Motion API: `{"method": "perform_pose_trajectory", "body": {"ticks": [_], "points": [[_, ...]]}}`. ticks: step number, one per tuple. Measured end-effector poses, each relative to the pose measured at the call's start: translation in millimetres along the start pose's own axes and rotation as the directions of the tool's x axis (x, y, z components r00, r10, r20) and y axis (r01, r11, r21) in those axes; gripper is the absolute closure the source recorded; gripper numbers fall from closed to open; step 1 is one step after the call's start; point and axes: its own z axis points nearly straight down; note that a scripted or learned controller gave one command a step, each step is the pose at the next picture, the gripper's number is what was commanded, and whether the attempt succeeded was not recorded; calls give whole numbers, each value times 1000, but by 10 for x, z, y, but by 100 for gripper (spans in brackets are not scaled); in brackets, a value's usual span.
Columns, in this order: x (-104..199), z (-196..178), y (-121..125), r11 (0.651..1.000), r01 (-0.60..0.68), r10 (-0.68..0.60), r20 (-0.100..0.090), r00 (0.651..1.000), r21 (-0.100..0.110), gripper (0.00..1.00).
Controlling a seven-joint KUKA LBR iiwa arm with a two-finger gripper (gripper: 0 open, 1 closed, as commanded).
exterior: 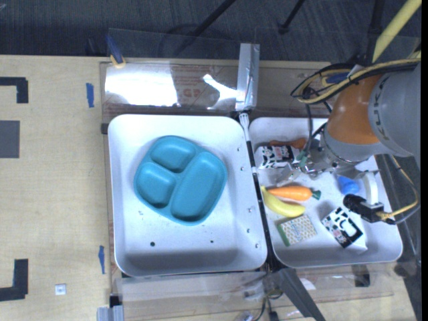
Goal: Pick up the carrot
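1 smooth tapered carrot (293, 193) touches a curved banana (283, 206).

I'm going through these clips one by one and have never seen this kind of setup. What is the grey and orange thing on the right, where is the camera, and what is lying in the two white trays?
The grey and orange thing is a robot arm reaching in from the right. One fixed camera looks down on the bench at a slant. Its gripper hangs over the right bin, just above the carrot; I cannot tell from here whether it holds anything. The carrot lies against a banana. Nearby are a patterned card, a black-and-white box and a small black-and-white item. The left bin holds a blue divided plate.
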Motion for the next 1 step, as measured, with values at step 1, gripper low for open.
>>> {"method": "perform_pose_trajectory", "body": {"ticks": [1], "points": [[149, -477, -380, 995, 102, -102, -3, 995, 10, 0]]}}
